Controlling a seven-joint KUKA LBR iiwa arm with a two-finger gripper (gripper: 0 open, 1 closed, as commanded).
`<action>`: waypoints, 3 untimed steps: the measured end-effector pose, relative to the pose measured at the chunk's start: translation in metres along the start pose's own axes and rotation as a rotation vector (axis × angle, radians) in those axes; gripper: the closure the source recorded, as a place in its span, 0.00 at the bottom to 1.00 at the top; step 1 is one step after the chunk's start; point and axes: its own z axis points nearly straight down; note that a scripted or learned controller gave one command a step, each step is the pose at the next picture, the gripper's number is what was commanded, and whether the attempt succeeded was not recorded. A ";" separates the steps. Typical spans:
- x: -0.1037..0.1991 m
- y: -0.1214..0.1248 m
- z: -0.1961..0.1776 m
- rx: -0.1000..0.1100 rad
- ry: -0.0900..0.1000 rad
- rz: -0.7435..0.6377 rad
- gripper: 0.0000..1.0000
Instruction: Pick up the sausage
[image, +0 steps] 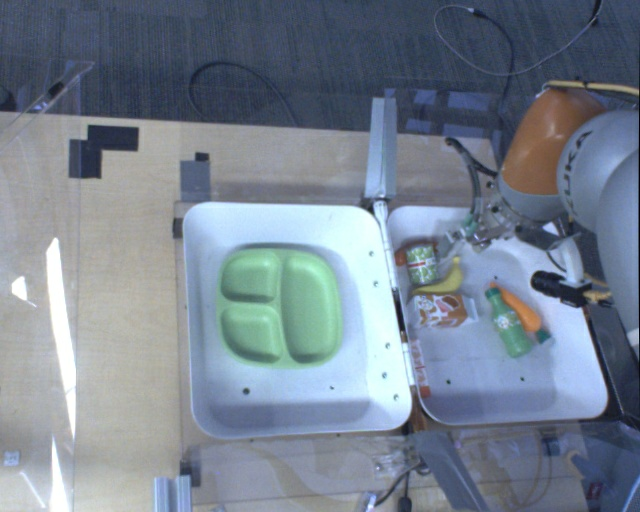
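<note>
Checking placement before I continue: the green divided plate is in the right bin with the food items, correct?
Not quite. The green divided plate lies in the left bin, alone; the camera view shows the food items in the right bin.

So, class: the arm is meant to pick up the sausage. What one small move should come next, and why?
Probably slide the gripper toward the view's lower left, to stand above the reddish-brown sausage before lowering. The gripper now sits near the far wall of the right bin, beyond the banana and the can; the sausage lies just below the banana in the view.
</note>
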 end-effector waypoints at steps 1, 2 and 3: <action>-0.001 -0.015 -0.015 -0.008 -0.014 -0.186 0.00; 0.026 0.005 -0.001 0.020 -0.009 -0.366 0.00; 0.034 0.003 -0.002 -0.006 -0.024 0.028 0.00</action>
